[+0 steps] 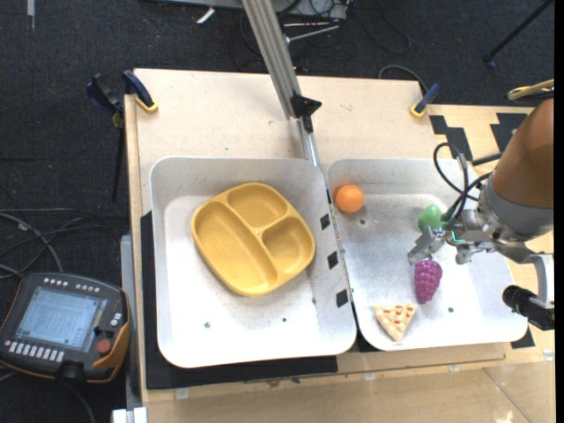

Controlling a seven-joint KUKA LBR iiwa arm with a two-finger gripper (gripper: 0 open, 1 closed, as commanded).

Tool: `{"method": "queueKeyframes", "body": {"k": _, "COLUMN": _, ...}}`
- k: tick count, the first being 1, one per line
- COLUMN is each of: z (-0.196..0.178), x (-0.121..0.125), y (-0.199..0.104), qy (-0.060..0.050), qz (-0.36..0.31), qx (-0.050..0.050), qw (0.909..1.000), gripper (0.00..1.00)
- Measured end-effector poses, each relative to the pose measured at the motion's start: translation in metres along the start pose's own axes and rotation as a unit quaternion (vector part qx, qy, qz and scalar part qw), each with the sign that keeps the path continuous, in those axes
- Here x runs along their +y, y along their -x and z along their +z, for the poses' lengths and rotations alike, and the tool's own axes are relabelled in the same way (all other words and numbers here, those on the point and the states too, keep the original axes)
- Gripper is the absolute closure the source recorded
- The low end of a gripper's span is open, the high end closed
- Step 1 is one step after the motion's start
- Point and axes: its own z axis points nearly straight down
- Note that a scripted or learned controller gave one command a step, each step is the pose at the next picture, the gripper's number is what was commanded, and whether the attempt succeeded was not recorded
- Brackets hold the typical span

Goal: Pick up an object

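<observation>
Grapes (427,279), a purple toy bunch, are lying in the right bin (493,324), and the gripper (432,247) is hanging directly over their upper end, reaching in from the right on the grey arm (529,183). Its fingers are standing spread, one dark tip pointing down-left toward the bunch, and nothing is sitting between them, so the grapes are resting free on the bin floor. A green object (430,214) is lying just beyond the gripper, partly hidden by it; what it is cannot be told. An orange ball (350,198) is sitting near the bin's far left corner, well apart from the gripper, and a waffle-patterned wedge (395,320) is lying near the front edge, just below the grapes.

Judging by the pose, the arm is lining up on the grapes as the nearest target, fingers held wide to straddle the bunch. The left bin (176,324) is holding a yellow divided plate (254,236), which is playing no part here. Lumpy shape and the green object close by could be making a clean closure harder.
</observation>
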Motion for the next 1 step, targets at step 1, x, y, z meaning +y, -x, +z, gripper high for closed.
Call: {"method": "queueKeyframes", "body": {"k": 1, "z": 0.0637, "x": -0.0036, "y": 0.0014, "qy": -0.003, "qz": 0.001, "qx": 0.0, "qw": 1.0, "gripper": 0.0}}
